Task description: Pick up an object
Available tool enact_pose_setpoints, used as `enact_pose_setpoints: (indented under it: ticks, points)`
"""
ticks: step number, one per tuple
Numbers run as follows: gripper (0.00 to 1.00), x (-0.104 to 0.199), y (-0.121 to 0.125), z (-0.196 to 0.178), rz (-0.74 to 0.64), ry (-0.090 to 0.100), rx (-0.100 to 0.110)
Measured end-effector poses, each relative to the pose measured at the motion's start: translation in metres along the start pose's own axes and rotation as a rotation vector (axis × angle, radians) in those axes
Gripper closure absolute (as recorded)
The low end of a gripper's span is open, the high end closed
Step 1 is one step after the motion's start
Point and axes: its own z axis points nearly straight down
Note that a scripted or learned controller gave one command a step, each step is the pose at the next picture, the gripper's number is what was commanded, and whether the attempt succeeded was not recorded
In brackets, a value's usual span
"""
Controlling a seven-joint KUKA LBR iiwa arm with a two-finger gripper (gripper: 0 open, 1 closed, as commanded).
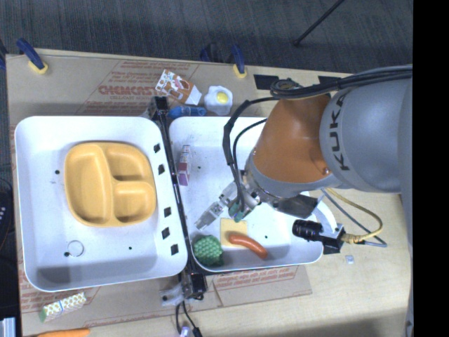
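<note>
A cardboard-covered bench (126, 90) carries two shallow white bins side by side, the left bin (31, 188) and the right bin (210, 128) touching along one edge. Behind them on the cardboard lie a patterned packet (170, 84) and a yellow-and-white object (219, 98); blue clamps (31, 55) grip the far edge.

a robot lab: clamped cardboard bench (280, 286), twin bins (42, 272).

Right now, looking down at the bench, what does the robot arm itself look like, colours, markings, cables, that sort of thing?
The arm is smooth, rounded grey with a broad orange band above the wrist and dark KUKA lettering on the grey shell. Black cables loop alongside the orange section, and a yellow cable trails near a black fitting. The gripper is small, metallic grey with green touches.
</note>
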Motion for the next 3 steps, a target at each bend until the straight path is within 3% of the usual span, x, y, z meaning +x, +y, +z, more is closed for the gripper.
enact_pose_setpoints:
  ticks: [1,2,3]
  points:
    - [0.00,-0.001,-0.007,0.000,-0.498,0.002,0.001]
    - [0.00,-0.051,-0.017,0.063,-0.656,0.003,0.002]
    - [0.00,-0.115,-0.046,0.100,-0.781,-0.001,0.000]
